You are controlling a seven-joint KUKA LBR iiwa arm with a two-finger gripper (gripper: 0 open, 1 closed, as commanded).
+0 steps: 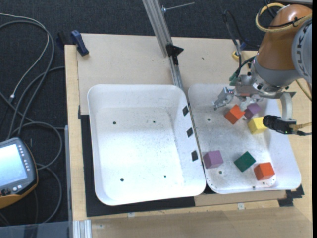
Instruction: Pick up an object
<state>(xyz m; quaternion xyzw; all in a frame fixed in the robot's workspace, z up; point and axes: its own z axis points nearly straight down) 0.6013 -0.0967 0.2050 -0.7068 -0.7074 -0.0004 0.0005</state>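
A robotics lab, or a test cell much like one. A plywood bench [124,58] on dark carpet bears two shallow white bins [99,148], set up as a rig rather than a working surface. An aluminium strut [156,19] slants overhead, loose cables [29,38] trail across the floor, and what looks like a handheld control pendant [15,170] with a lit screen lies at the left edge

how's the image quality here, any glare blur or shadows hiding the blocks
Camera view: even, soft light, faint shadows beside the blocks; the white left bin looks bright, not blown out. The gripper region is slightly soft, and the arm partly hides the small purple block.
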